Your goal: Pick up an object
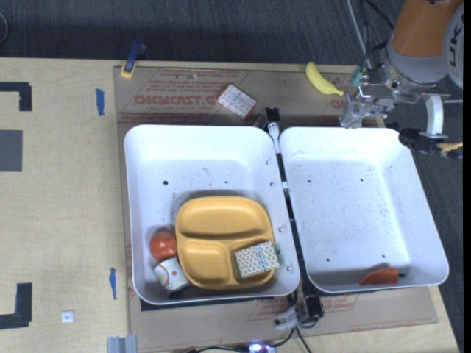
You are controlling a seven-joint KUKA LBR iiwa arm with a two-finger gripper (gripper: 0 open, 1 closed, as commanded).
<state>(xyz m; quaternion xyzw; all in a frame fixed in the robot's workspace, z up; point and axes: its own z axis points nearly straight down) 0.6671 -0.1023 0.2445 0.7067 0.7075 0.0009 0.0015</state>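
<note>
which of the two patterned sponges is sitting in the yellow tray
The sponge in the yellow tray, left bin, near-right compartment. The other sponge lies on the cardboard behind the bins.

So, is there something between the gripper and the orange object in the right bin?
Nothing visible. The gripper is above the right bin's far rim; the orange object lies at the near wall, bare floor between.

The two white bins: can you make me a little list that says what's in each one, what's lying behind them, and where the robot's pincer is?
left bin: yellow divided tray with a patterned packet in its near-right compartment; red ball and small white-and-orange cup beside the tray
right bin: flat orange piece at the near edge
behind the bins: banana, patterned packet on cardboard
pincer: above the right bin's far edge, holding nothing visible
</note>
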